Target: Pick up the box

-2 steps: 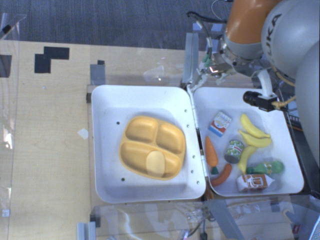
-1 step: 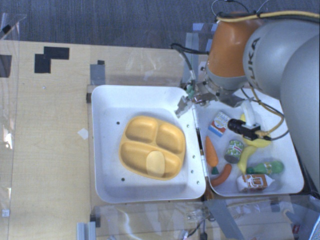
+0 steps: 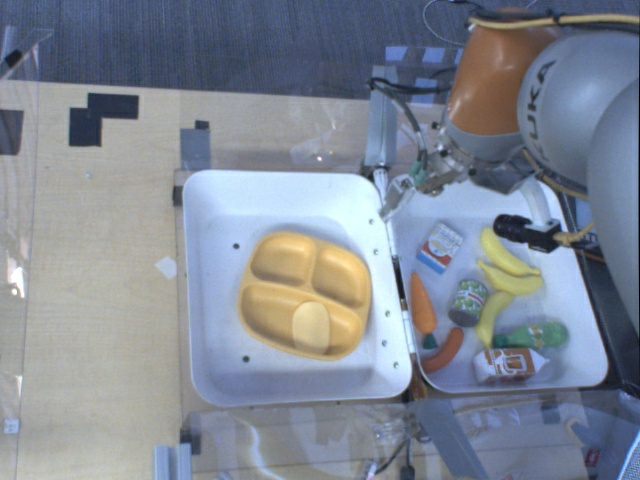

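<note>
The camera view looks down on two white bins. The left bin holds a yellow tray with four parts. The right bin holds the box, which is small and white, blue and red. It lies near the top left of that bin, just above a carrot. Yellow bananas and a can lie close by. The gripper hangs over the wall between the bins, up and left of the box, not touching it. I cannot tell how its jaws stand.

Your arm is smooth rounded grey casing with dark KUKA lettering and a glossy orange band above the wrist. Thin black cables loop beside it; the gripper is small, metallic.
</note>
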Controlling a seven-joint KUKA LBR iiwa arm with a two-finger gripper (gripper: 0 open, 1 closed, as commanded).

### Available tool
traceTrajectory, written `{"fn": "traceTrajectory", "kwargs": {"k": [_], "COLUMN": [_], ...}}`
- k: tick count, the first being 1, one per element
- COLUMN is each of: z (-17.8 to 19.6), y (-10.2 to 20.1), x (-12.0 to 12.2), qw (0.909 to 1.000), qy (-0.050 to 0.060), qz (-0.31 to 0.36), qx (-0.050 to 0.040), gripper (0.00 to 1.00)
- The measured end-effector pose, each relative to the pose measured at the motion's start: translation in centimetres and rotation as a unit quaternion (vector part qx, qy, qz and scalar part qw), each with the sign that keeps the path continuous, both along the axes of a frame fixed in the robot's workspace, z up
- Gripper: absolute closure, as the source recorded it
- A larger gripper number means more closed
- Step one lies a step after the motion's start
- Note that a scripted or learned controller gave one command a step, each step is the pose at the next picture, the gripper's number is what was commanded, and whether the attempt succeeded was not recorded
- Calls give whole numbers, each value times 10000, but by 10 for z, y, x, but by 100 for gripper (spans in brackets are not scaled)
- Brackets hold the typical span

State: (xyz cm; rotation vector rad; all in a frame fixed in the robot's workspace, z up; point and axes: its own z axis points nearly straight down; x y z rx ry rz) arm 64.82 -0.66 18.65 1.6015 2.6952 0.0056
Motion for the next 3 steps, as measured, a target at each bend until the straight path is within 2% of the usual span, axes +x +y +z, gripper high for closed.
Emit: {"fn": "traceTrajectory", "kwargs": {"k": [1, 2, 3], "z": [101, -1, 0], "y": [-49, -15, -3], "x": [-12, -18, -80], "qw": [9918, 9893, 9808], "qy": [-16, 6, 1], "qz": [1277, 1457, 1952], "qx": [-16, -6, -9], "gripper": [0, 0, 0]}}
